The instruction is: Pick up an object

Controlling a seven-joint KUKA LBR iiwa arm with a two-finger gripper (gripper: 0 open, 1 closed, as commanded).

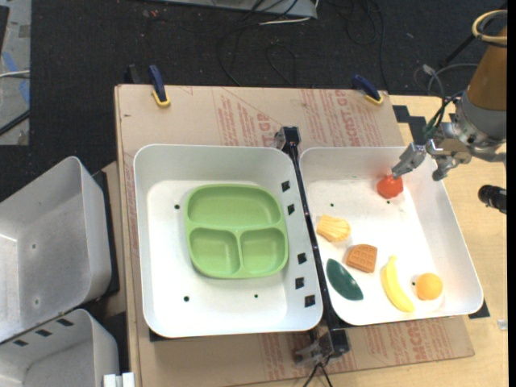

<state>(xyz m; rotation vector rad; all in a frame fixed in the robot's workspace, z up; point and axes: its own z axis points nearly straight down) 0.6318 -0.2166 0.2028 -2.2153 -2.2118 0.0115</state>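
Divided tray (236, 230) in left bin (153, 240), tomato (390, 186), banana (395, 285) in right bin (451, 224), claw (425, 161) above tomato

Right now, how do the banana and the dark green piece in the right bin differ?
The banana is yellow, long and curved; the dark green piece is darker, flatter and leaf-shaped. The banana lies next to the orange ball, while the dark green piece lies against the right bin's left wall. Both lie along the bin's near edge, untouched by the gripper.

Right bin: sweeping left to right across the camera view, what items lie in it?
Corn → green leaf → waffle → tomato → banana → orange.
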